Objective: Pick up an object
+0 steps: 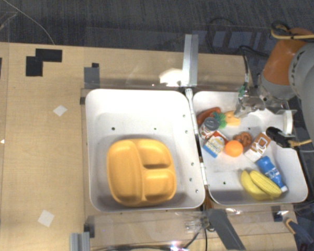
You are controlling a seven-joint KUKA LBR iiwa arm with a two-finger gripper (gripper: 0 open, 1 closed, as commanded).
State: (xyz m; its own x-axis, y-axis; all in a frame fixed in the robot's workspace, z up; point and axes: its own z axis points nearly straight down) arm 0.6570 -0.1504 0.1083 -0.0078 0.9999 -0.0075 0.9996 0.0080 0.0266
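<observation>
Arm's in from the right with the gripper (244,104) down over the back of the right bin (298,184), right next to a small yellow toy (232,120). Pickable stuff is all in that bin: orange (233,148), bananas (259,184), blue bottle (270,170). Yellow divided tray (141,170) sits in the left bin (97,109)

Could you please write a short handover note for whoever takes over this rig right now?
Gripper: low over the back of the right bin, near the yellow toy; nothing seen held.
Right bin contents: orange, bananas, blue bottle, small cartons, other small items.
Left bin: yellow divided tray.
Done: no pick yet.
Left: grasp one object and lift it.
</observation>
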